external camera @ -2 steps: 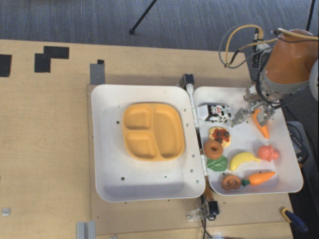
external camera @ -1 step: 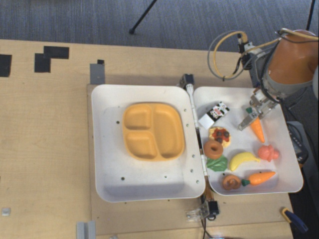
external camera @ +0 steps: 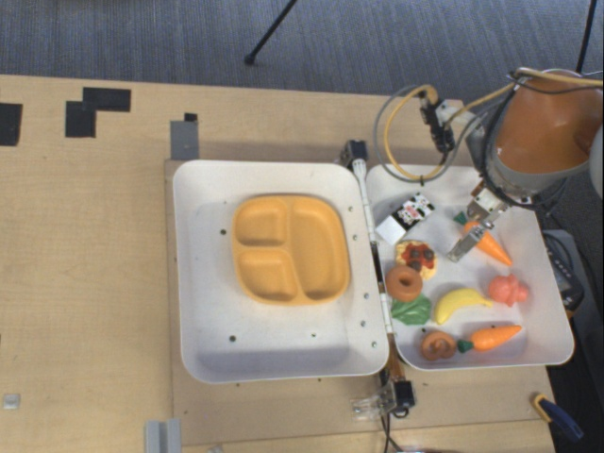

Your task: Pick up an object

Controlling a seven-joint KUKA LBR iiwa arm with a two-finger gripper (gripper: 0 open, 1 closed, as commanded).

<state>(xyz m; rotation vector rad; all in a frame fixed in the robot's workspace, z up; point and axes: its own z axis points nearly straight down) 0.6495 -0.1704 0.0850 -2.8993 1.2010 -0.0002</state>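
Observation:
The right bin [external camera: 552,343] holds several toy foods. There is an orange carrot [external camera: 494,249] near its back, a pink piece [external camera: 508,291], a yellow banana [external camera: 462,303], a second carrot [external camera: 493,338], a brown donut [external camera: 406,283], a green piece [external camera: 411,312], a small pizza [external camera: 417,256], another donut [external camera: 437,345] and a white and black box [external camera: 406,217]. My gripper [external camera: 469,234] hangs low over the back of this bin, right beside the first carrot's green end. I see nothing clearly held in it.
The left bin [external camera: 203,253] holds a yellow divided plate [external camera: 288,250]. A ridge [external camera: 373,253] separates the two bins. Loose cables [external camera: 406,135] loop behind the right bin. The arm's orange band [external camera: 547,125] stands over the right bin's back corner.

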